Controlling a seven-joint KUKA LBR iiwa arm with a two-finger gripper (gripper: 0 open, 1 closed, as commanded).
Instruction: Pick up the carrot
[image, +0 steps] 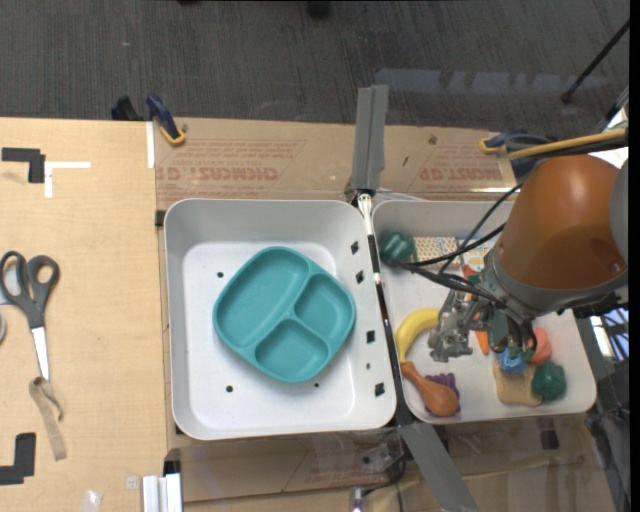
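A pair of scissors (30, 300) lies on the bench, well left of the left bin (180, 330), which holds a teal divided plate (285, 313). Across the divider, the right bin (590, 395) carries a banana (413, 327) near its left wall, a brown drumstick-shaped toy (432, 388) below it and a purple piece (443, 380) alongside. The gripper (455, 335) hangs low just right of the banana; whether its fingers are parted cannot be told. The carrot (540, 345), an orange sliver, lies right of the gripper, largely hidden under the arm (560, 235), with a dark green toy (548, 380) below.
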